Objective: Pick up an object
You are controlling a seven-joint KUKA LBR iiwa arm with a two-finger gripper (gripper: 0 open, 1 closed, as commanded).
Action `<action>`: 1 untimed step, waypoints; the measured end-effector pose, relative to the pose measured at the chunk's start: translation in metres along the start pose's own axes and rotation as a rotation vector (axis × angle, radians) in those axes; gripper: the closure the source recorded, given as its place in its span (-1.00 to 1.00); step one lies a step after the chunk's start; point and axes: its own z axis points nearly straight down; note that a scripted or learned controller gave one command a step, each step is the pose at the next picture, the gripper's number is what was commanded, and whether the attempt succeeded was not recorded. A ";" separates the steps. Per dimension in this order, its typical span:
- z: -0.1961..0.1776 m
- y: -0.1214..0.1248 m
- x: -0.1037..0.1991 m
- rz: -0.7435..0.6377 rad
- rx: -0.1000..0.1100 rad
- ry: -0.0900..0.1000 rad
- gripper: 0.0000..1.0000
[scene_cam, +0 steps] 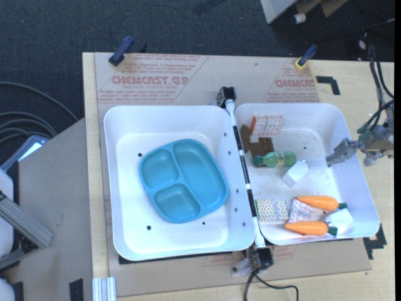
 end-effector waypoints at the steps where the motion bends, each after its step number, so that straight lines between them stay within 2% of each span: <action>1: 0.108 0.042 0.059 -0.001 0.001 0.001 -1.00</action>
